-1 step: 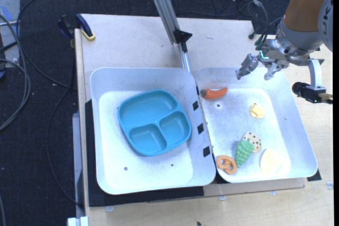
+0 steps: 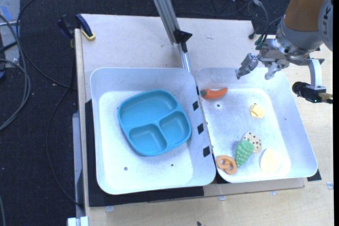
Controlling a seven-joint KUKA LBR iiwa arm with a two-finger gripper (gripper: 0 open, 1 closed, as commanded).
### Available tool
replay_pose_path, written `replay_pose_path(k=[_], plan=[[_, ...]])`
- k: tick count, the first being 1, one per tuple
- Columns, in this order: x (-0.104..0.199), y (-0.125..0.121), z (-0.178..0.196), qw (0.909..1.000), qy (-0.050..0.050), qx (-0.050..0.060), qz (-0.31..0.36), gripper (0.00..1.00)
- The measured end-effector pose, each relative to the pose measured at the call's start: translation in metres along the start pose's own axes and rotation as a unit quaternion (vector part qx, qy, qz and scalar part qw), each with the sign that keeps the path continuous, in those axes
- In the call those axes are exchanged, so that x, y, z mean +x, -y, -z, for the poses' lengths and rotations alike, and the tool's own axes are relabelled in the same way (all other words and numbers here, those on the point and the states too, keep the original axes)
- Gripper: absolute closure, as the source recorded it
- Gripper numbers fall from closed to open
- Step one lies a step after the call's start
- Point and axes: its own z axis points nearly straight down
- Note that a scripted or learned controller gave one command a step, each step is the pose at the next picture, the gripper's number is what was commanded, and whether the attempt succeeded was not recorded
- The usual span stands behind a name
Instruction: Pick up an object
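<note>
While my gripper [image 2: 259, 67] hangs over the far edge of the right bin [image 2: 296, 114], its fingers spread wide around nothing, every candidate lies below. An orange carrot-like piece [image 2: 214, 93] sits by the bin's far left corner; a yellow bit [image 2: 257, 111] lies mid-bin; a green toy [image 2: 243, 152], pretzel [image 2: 226, 164] and pale round [image 2: 269, 160] cluster along the near edge. I judge the carrot the closest pick.

A blue divided tray [image 2: 154, 123] lay in the left white bin [image 2: 106, 166] on the bench [image 2: 132, 39]. A slanted metal pole [image 2: 161, 0] crossed above. Black cables [image 2: 37, 2] trailed over the dark floor [image 2: 32, 177] to the left.
</note>
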Motion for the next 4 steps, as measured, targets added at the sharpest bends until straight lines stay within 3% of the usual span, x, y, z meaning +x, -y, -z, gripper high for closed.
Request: replay_pose_path(k=[3, 4], plan=[[0.001, 0.008, -0.152, 1.0, 0.0, 0.0, -0.001, 0.0], [0.001, 0.007, -0.139, 1.0, 0.001, -0.002, -0.001, 1.0]])
